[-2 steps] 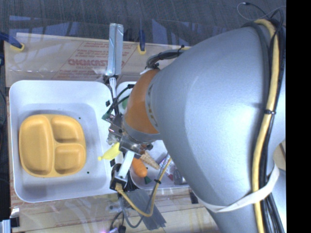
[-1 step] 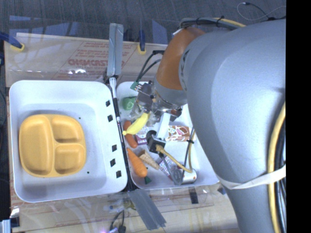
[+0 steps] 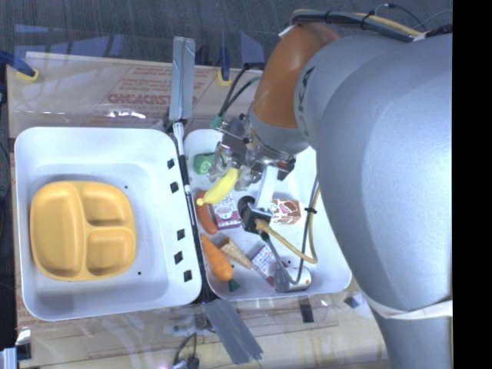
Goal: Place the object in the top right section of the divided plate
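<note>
Arm (image 3: 384, 144) first, the big grey bulk with its orange band swinging in from the right and covering much of the right bin (image 3: 327, 279). Over on the left, the other white bin (image 3: 92, 148) carries the yellow divided plate (image 3: 82, 227), sitting well apart from the action. Down at the wrist, the hand (image 3: 234, 171) is low over the clutter, and a banana (image 3: 221, 185) sits right at its tips — looks pinched there, though how the jaws stand I cannot tell from this angle. That's the worry: if the grip is shallow, the curved, smooth banana could swing or slip out on the carry across the bin walls, or land in the wrong section. It's small, bright yellow, tilted, hanging just above a carrot (image 3: 217, 258) and some little packets (image 3: 226, 212), with a green piece (image 3: 204, 162) just beside it.
</note>
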Tool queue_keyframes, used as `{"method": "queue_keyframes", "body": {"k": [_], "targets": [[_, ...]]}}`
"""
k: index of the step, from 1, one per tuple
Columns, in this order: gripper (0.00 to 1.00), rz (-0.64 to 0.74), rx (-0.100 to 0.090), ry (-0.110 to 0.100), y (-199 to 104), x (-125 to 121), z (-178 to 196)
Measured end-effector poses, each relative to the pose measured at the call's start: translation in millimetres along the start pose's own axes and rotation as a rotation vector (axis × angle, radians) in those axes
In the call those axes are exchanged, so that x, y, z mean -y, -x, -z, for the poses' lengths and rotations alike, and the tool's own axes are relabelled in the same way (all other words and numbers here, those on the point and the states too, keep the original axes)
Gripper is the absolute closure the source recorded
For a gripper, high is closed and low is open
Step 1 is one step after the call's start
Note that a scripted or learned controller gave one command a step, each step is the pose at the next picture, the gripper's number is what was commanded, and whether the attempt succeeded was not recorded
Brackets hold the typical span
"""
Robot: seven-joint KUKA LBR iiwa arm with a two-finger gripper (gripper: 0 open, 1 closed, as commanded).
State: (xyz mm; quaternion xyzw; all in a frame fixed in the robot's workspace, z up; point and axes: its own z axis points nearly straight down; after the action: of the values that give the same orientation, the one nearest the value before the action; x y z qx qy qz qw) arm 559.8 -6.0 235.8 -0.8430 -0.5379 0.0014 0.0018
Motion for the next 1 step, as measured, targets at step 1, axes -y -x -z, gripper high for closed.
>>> {"method": "queue_keyframes", "body": {"k": [1], "targets": [[1.0, -0.477, 0.003, -0.005, -49.3, 68.8, -46.2]]}}
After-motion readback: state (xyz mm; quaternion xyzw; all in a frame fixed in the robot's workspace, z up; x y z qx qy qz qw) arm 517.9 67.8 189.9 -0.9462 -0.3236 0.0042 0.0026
